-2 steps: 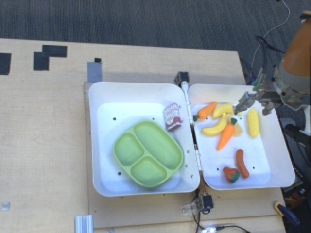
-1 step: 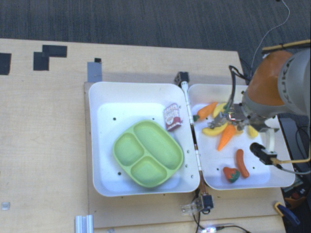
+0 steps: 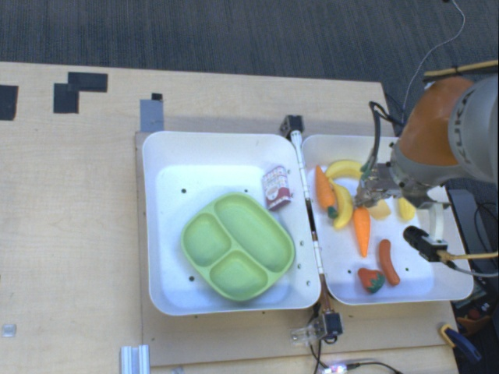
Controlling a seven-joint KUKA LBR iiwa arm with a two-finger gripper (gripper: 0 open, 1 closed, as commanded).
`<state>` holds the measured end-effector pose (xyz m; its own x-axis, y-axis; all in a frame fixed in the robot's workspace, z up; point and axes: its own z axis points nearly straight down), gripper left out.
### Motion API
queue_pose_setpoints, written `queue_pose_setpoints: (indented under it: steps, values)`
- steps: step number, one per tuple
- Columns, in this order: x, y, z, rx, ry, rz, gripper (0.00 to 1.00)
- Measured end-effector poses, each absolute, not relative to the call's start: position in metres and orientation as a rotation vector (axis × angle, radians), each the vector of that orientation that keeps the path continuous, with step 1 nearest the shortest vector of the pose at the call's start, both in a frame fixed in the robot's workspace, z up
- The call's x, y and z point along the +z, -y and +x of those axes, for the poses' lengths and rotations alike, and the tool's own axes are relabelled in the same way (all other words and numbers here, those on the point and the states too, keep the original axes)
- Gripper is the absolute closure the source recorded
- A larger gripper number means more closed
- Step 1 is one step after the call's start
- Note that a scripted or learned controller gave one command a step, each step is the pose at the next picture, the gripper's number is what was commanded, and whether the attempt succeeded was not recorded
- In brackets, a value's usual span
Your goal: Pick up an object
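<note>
Hand (image 3: 373, 195) low in right bin (image 3: 444, 287), fingers' state can't tell. Toy carrot (image 3: 362, 231) lies just below it, banana (image 3: 341, 206) beside on the left. Green divided plate (image 3: 237, 245) in left bin (image 3: 168, 209).

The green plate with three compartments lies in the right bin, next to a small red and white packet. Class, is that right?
Not quite. The camera view shows the green plate in the left bin, not the right one. The rest holds: it has three compartments, and the small red and white packet lies next to it.
</note>
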<state>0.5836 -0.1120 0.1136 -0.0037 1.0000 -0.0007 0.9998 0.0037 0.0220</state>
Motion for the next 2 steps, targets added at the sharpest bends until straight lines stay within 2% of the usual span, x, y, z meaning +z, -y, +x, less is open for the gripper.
queue_pose_setpoints:
  steps: [1,2]
  values:
    - [0.113,0.112,0.583,0.023,-2.215,2.206,0.00]
    - [0.124,0.111,0.585,0.027,-2.215,2.203,1.00]
